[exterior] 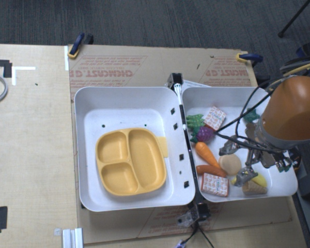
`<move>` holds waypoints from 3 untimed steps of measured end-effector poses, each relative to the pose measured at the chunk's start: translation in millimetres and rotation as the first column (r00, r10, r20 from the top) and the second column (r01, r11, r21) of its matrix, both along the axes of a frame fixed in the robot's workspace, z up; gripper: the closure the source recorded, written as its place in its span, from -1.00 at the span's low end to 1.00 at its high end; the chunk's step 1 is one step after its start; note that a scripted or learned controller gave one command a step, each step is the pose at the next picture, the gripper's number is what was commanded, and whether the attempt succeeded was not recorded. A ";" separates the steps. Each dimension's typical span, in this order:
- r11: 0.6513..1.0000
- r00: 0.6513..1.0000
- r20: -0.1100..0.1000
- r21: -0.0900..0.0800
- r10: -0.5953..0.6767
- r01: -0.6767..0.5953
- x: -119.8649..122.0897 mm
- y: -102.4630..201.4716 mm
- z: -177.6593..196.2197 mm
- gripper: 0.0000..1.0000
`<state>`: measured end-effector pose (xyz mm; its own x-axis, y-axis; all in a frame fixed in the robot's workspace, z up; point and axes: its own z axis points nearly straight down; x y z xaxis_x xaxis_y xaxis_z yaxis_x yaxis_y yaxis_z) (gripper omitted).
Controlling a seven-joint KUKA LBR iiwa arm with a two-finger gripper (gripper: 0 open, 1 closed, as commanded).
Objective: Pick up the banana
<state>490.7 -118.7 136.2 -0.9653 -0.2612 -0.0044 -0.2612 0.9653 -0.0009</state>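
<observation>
The gripper is seen lowered into the right bin, its fingers spread and nothing held between them. The banana, a small yellow piece, is found just below and to the right of the fingertips, beside a tan wedge; a round beige toy lies just left of the gripper, with a carrot farther left. The yellow divided plate is set well to the left, in the left bin.
</observation>
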 end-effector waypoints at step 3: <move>0.956 0.956 0.004 -0.002 0.294 -0.294 -2.7 -20.1 -33.0 1.00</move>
